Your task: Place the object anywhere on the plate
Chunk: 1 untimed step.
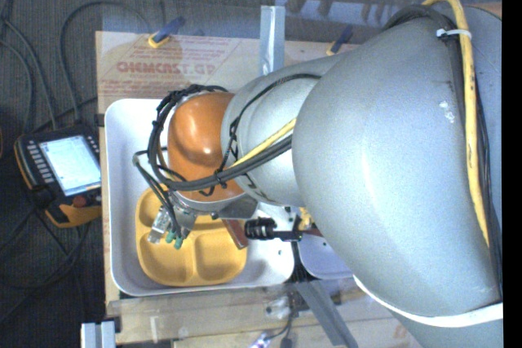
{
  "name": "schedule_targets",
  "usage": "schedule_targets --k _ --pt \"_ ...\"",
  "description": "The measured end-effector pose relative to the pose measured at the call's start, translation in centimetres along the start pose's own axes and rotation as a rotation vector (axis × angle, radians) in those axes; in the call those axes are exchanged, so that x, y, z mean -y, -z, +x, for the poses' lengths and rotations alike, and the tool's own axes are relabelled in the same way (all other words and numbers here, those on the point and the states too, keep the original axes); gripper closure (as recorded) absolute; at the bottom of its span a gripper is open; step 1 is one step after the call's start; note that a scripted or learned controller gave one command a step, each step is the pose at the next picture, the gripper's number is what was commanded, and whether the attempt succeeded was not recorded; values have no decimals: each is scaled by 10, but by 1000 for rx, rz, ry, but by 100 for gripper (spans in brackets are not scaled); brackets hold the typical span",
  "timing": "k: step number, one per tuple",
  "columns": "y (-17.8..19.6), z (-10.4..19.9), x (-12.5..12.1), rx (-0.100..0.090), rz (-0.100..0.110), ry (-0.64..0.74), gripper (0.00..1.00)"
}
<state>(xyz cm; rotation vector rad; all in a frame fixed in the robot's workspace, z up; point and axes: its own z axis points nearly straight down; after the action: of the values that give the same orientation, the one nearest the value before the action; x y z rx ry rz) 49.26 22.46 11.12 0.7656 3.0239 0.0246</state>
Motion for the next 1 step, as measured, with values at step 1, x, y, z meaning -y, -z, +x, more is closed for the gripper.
schedule_targets --k 1 --pt "-6 9 -5 -10 14 -371 100"
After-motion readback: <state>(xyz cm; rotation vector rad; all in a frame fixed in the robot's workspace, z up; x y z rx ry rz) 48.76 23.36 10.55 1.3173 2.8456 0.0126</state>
